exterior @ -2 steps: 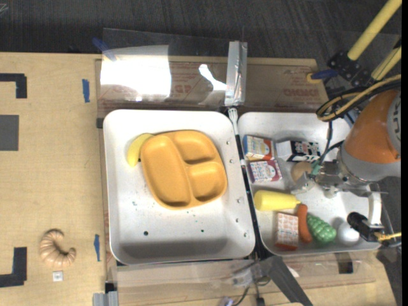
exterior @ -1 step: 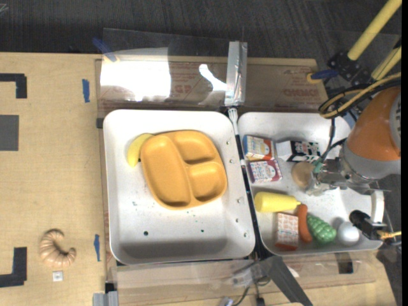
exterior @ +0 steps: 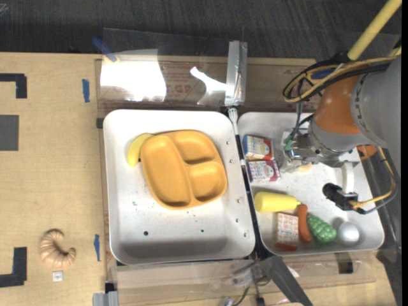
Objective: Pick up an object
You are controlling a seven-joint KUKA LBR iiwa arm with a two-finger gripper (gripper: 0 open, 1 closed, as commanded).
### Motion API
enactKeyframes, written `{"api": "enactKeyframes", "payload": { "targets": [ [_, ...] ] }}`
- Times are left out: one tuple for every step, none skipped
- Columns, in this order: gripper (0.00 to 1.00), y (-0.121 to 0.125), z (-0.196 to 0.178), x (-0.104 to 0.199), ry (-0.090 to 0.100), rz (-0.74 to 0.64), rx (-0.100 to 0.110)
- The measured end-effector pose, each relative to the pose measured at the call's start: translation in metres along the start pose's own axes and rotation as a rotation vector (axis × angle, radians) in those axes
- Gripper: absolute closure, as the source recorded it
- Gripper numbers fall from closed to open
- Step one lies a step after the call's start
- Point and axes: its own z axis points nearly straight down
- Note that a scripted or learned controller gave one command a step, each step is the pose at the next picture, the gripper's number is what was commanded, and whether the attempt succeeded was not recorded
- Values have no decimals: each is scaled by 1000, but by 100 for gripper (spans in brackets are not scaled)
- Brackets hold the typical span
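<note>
My gripper (exterior: 295, 152) reaches down into the right bin (exterior: 366, 190) near its upper middle, just right of two small printed cartons (exterior: 260, 158). Below them lie a yellow block (exterior: 276, 202), a red packet (exterior: 287, 229), an orange carrot (exterior: 304, 223), a green bumpy toy (exterior: 321, 229) and a silver ball (exterior: 348, 233). The grey arm with its orange band (exterior: 338, 110) covers the bin's upper right part.
The left bin (exterior: 121, 171) holds an orange divided plate (exterior: 183, 167) lying over a yellow banana (exterior: 134, 148). A croissant (exterior: 57, 248) lies on the bench at the lower left. A black cable end (exterior: 338, 195) hangs over the right bin.
</note>
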Motion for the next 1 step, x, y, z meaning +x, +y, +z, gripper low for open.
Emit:
{"api": "enactKeyframes", "payload": {
  "targets": [
    [0, -1, 1, -1, -1, 1, 3]
  ]
}}
